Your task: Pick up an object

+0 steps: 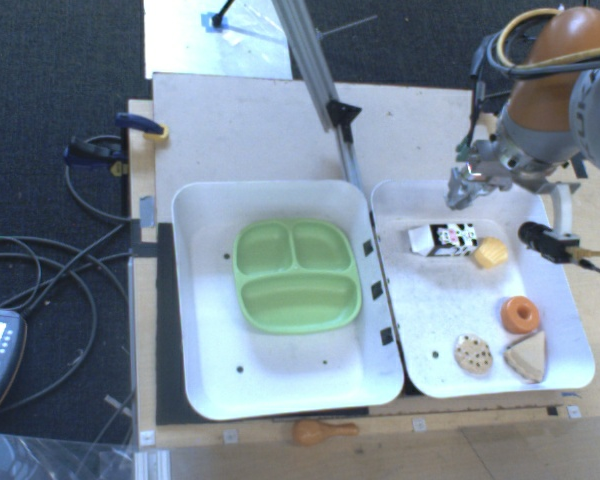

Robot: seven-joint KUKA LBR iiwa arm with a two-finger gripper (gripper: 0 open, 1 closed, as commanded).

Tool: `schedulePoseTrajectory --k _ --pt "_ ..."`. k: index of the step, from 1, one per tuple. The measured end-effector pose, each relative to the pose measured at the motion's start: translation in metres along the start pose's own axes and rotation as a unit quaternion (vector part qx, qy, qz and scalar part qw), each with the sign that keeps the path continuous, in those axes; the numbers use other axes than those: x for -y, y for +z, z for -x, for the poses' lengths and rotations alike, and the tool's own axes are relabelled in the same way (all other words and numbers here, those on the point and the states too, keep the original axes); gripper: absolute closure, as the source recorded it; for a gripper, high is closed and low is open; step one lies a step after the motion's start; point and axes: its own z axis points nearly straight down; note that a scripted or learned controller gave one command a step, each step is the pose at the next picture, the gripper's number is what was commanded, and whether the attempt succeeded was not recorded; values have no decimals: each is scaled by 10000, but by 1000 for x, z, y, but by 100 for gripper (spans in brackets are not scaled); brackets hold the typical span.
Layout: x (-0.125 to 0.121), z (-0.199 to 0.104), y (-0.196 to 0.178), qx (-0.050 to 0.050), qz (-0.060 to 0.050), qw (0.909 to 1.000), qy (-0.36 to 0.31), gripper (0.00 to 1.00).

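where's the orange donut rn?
The orange donut lies in the right bin, toward its right wall, below the yellow piece and just above the sandwich wedge, with the cookie to its lower left.

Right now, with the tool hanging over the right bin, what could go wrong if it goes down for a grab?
1. The tool sits near the bin's far edge, up and right of the milk carton, so a straight descent may miss it.
2. The carton lies right beside the yellow piece; a grab may catch or shove both.
3. The donut, cookie and sandwich wedge sit close together, so a grab there may knock a neighbour.
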Motion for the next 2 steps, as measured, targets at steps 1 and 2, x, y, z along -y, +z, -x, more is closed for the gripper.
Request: schedulePoseTrajectory --k 1,2 --pt "-1 0 -20 -4 -21 10000 -4 100" --pt "7 -50 -32 -17 -36 10000 -27 100"
